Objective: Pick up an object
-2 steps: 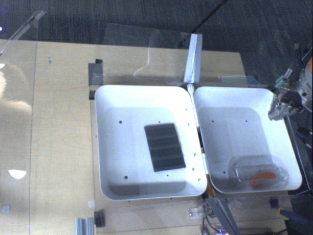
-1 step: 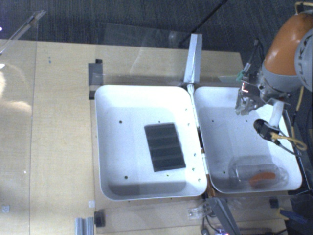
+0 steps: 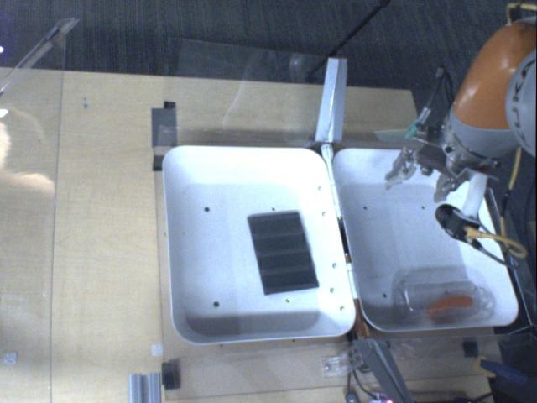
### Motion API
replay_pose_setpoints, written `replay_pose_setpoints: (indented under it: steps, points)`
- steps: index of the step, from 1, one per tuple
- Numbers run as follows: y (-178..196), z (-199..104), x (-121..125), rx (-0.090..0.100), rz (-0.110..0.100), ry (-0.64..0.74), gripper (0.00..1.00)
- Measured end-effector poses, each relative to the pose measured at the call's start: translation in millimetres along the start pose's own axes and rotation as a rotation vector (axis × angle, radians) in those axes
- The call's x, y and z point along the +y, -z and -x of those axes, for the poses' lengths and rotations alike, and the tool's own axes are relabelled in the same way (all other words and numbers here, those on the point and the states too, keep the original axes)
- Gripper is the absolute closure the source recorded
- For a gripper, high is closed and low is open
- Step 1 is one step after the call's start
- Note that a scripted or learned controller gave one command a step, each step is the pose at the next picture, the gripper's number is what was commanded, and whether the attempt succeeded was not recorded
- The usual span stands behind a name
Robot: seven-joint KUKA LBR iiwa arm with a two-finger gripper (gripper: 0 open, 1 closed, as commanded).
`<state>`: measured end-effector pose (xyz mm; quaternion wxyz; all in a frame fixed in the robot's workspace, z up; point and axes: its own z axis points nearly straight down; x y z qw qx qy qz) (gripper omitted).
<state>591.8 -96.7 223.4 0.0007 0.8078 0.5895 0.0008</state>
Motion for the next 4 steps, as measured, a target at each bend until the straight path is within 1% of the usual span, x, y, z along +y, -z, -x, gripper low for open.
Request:
replay_pose_setpoints:
  steps: [1,2,3,4]
  points:
    - [27.4,53.3,-7.2,0.0,0.003,0.075,0.0]
    - [11.2,33.2,-14.8,0.0,0.001,-0.229,0.0]
    - [24.6,61.6,-44.3,0.0,0.002,-0.014,0.0]
    - [-132.0,20.6,-67.3,0.003,0.003,-0.114,0.0]
